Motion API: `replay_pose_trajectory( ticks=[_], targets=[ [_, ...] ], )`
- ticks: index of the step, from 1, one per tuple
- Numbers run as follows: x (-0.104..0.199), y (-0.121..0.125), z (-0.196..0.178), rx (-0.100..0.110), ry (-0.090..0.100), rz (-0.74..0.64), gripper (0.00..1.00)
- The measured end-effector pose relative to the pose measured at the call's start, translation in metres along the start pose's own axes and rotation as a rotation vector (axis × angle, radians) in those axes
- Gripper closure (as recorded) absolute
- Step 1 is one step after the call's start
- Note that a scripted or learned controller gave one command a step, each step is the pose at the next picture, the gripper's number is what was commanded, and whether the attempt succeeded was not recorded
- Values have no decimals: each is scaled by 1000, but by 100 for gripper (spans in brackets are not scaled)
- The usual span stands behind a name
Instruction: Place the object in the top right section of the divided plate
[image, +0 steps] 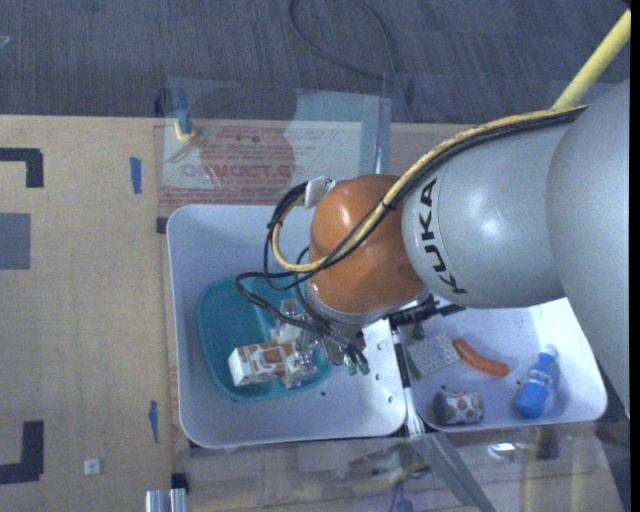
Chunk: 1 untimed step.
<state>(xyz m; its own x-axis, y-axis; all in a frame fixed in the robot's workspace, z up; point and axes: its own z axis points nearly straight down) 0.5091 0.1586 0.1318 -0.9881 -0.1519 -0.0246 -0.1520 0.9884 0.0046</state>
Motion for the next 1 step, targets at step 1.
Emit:
replay_pose_trajectory(
  ticks=[1],
  targets=[
    [-39, -18, -150, 2, 20, -63, 100]
  ],
)
